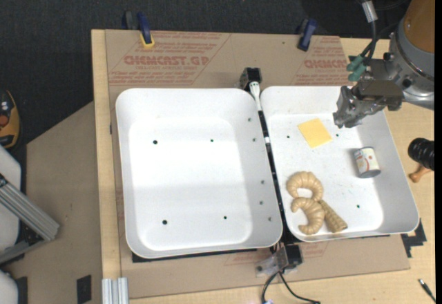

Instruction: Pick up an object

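The right bin (395, 221) holds three objects. A flat yellow square piece (315, 133) lies in its upper middle. A small grey cylinder with a white label (366, 162) rests on its side near the right wall. A tan curled croissant-like toy (313, 202) sprawls near the front. My gripper (345, 118) hangs over the bin's upper right, just right of the yellow square and above the cylinder. I see nothing held under it.
The left bin (135, 178) lies beside the right one, a black hinge strip (264, 137) between them. Blue clamps (145, 27) (306, 33) pin the cardboard at the back. A dark knob (421, 152) sits off the right edge.
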`<state>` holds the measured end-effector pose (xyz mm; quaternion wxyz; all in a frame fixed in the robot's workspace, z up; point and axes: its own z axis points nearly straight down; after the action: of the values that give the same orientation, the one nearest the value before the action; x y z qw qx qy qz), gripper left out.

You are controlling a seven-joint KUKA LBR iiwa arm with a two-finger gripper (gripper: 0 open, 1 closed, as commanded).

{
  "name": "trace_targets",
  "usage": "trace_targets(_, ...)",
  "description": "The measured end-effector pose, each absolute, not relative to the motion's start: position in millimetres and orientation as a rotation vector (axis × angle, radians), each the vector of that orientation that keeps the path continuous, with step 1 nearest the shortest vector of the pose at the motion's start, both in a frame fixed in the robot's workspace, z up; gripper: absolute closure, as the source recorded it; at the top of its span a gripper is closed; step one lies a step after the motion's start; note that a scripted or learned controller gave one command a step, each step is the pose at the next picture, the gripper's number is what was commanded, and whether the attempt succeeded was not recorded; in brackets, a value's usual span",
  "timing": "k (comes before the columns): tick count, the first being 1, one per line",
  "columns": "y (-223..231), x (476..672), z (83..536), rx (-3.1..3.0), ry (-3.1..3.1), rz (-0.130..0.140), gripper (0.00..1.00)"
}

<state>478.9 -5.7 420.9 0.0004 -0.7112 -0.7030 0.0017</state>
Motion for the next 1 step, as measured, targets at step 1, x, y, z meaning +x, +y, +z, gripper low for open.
trace_targets(1, 20.4, 479.8, 529.1, -2.225, -2.232, -0.018, 1.0)
